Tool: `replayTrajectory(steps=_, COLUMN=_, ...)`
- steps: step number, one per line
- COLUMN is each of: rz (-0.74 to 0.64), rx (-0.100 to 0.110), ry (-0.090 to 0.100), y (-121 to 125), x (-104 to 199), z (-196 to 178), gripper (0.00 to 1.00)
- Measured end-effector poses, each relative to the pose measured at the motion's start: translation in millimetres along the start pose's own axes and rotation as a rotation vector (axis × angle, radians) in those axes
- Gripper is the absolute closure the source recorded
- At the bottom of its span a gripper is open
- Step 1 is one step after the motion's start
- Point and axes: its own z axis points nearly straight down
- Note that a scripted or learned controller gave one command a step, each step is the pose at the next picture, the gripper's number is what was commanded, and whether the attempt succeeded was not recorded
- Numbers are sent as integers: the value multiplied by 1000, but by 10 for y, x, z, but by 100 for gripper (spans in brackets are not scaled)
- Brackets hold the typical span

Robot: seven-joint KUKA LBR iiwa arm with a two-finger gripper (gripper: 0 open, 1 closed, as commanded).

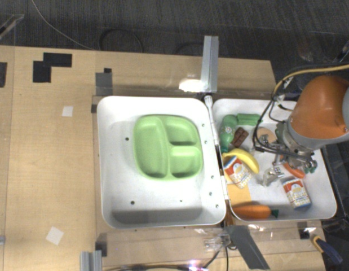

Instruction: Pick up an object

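The left bin [115, 151] carries a green divided tray [166, 145] in its middle, and the right bin [326, 205], touching it along their shared wall, is the landmark for the small things. The arm [321, 109], with its orange band, hangs over the right half of the right bin, and the gripper [271, 176] points down near the bin's centre; I cannot tell how far its fingers stand apart, and nothing is visibly held between them. In my judgement the step is a descent for a grasp, and the nearest candidate is the small carton [296, 193] just right of the gripper, towards the bin's front right corner. To do it well, the fingers should straddle one object alone and come down straight, because the objects lie close. The banana [246, 158] rests left of centre, touching a snack packet [237, 173]; a carrot [252, 211] lies along the front wall, and a green bottle [236, 123] near the back left corner. The wrist covers part of the bin's right side, and the small dark piece [239, 135] beside the bottle is too blurred to name.
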Motion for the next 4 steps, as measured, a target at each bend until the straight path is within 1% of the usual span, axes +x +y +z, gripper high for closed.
replayTrajectory(steps=1, rz=37, rx=1, ry=-1, y=372, x=324, z=-18, gripper=0)
replayTrajectory(steps=2, rz=117, rx=-2, ry=4, y=-33, x=-587, z=24, gripper=0)
replayTrajectory(steps=3, rz=137, rx=2, ry=3, y=-229, x=221, z=-3, gripper=0)
replayTrajectory(steps=4, rz=218, rx=3, ry=-4, y=-179, x=618, z=-14, gripper=0)
